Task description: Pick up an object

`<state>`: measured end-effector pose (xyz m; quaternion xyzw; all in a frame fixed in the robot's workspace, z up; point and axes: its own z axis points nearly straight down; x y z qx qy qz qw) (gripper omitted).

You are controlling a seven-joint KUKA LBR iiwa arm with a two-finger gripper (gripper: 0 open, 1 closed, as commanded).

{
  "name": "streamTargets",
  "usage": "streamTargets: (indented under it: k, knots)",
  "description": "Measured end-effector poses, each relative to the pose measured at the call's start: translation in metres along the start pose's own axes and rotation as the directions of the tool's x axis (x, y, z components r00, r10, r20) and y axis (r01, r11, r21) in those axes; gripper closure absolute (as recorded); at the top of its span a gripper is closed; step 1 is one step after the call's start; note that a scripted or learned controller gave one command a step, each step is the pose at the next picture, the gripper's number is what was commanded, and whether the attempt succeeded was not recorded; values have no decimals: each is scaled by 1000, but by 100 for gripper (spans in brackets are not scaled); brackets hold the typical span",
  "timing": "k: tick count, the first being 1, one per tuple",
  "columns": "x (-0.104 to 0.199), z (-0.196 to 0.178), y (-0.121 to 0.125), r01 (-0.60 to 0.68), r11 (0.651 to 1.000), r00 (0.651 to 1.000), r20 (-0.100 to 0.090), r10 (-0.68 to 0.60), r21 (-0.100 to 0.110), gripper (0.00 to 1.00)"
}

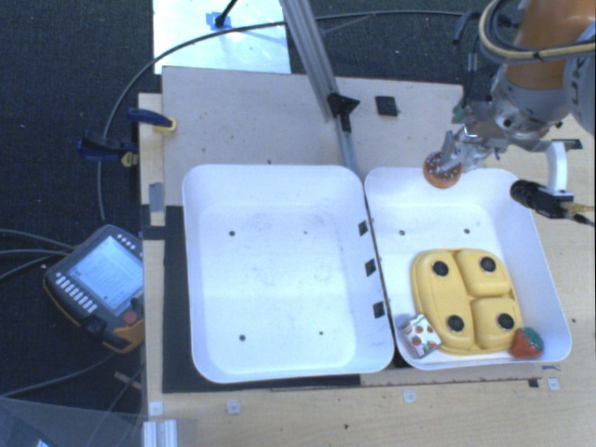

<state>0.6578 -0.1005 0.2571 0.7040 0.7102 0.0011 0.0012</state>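
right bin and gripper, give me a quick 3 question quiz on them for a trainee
1. True or false: the yellow tray lies in the left bin.
2. Which lies at the right bin's near right corner? A) red strawberry-like toy B) blue clamp C) green cup
3. Fill in: the gripper is at the right bin's ____ rim, right by a small round brownish object.

Key: 1 false, it lies in the right bin. 2 A. 3 far.
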Motion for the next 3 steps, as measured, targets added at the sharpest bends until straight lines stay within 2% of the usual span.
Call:
streamTargets:
  k: [2, 3]
  knots:
    - [108, -1, -9, 0, 1000, 1000, -1, 0, 2, 100]
    - [165, 21, -14, 1, 1000, 1000, -2, -1, 4, 100]
